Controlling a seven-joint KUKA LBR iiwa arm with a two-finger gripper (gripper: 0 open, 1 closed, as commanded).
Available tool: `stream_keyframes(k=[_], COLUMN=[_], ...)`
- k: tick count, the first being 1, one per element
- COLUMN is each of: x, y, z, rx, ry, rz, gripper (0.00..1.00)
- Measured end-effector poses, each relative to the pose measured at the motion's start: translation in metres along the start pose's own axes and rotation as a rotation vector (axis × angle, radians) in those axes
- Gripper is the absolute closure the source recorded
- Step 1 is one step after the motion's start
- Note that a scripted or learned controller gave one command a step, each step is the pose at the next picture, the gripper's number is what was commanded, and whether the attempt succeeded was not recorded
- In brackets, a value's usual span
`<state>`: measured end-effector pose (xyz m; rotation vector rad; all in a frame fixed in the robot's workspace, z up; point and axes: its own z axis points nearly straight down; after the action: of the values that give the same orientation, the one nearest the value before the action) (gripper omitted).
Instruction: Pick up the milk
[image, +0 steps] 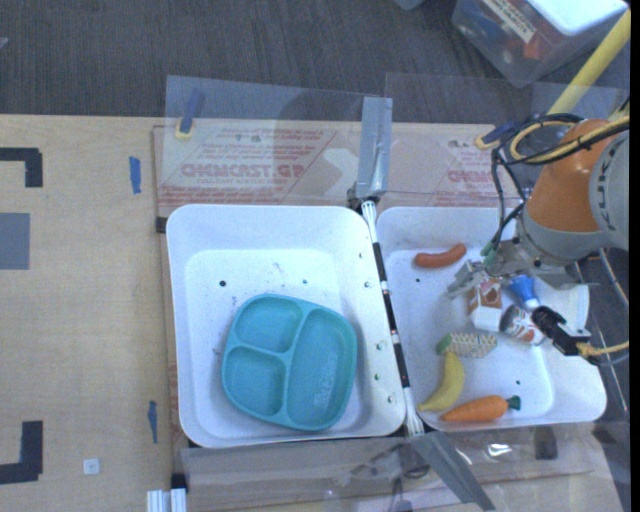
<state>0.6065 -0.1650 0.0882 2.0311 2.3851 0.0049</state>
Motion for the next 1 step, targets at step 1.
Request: stream_keyframes(k=[1], x=[-0.0016], y=[0.0009], z=[-0.0094], rx=[-0.004], ry=[-0.002], rz=[0.003], gripper=[1.00])
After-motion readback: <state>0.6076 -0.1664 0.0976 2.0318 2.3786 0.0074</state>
